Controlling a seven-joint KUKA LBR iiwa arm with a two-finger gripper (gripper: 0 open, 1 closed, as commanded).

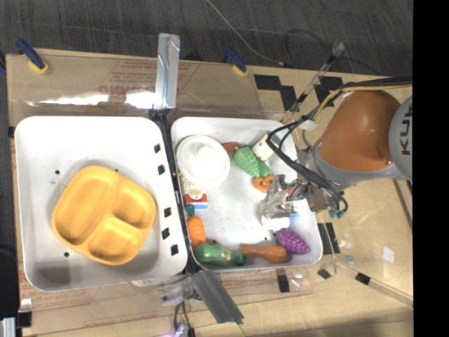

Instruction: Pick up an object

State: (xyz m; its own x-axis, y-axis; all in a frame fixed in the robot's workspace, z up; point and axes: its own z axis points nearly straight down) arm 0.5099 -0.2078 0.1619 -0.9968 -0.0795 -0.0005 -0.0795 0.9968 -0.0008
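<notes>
From where I'm standing, the biggest things on the bench are the two white bins: the left bin (28,188) just has a yellow divided plate (104,214) sitting in it, and the right bin (235,225) is where all the clutter is. The arm (358,139) comes in from the right, orange band up top, and hangs low over the right side of that bin. In there you've got a white bowl (203,158) at the back left, a green bumpy toy (247,161) beside it, then along the front a green bottle-ish thing (217,255), a drumstick (266,252) and purple grapes (292,241). The gripper (279,203) is down near the bin floor, just above the grapes, but honestly I can't tell its state, too much cable and metal in the way. Looks to me like the reach-and-descend step, nothing lifted yet. Next it'd need to settle on one item, probably the grapes or whatever's right under it, and close cleanly.
</notes>
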